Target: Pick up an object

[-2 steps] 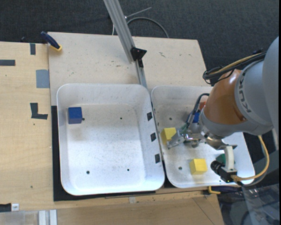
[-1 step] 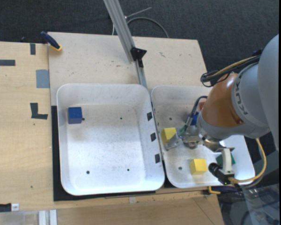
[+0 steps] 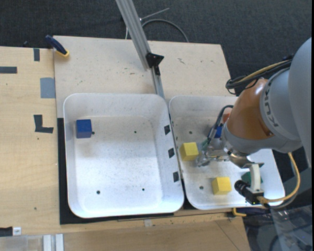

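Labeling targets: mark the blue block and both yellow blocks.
blue block [image 3: 83, 128]: camera view, top face.
upper yellow block [image 3: 189, 150]: camera view, top face.
lower yellow block [image 3: 221, 185]: camera view, top face.

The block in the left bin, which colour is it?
Blue; the block shows plainly in the camera view.

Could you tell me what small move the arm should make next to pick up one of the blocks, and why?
Probably a short shift toward the left bin and then down: the gripper hangs in the right bin just beside the upper yellow block, nearer than the lower yellow block, and nothing is seen between its fingers. The blue block lies far off in the left bin.
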